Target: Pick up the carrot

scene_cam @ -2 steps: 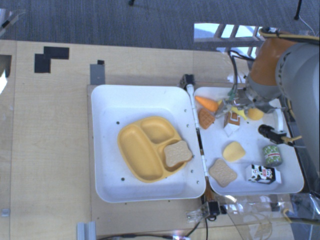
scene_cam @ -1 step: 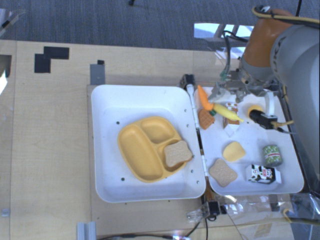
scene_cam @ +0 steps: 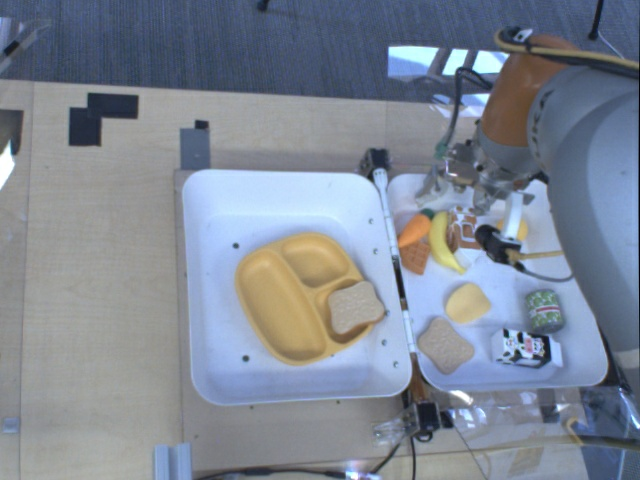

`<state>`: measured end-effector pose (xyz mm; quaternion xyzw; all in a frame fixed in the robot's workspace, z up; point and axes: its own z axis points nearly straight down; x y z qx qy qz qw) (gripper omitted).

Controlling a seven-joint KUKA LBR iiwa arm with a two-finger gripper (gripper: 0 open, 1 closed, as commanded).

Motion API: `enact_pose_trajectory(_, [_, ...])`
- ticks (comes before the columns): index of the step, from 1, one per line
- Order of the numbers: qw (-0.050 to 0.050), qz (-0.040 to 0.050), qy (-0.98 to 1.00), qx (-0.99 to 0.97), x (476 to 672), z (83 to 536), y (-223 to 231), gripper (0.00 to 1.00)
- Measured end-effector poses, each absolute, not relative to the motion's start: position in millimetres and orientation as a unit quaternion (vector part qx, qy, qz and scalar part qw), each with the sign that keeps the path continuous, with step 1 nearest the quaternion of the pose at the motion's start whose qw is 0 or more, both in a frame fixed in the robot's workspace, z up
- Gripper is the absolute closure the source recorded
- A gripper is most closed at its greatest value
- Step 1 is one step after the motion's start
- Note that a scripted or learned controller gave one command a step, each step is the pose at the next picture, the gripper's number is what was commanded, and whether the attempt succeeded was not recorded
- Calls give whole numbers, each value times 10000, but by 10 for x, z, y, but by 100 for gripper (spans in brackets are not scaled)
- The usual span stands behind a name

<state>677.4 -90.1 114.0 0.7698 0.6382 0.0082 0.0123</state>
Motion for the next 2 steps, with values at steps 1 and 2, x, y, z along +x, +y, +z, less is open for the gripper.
enact_pose_trajectory(1, [18,26,6155,7881,5892,1882,-624,0])
enact_pose_trajectory(2, [134,95,5812,8136,6260,1170,-871,0])
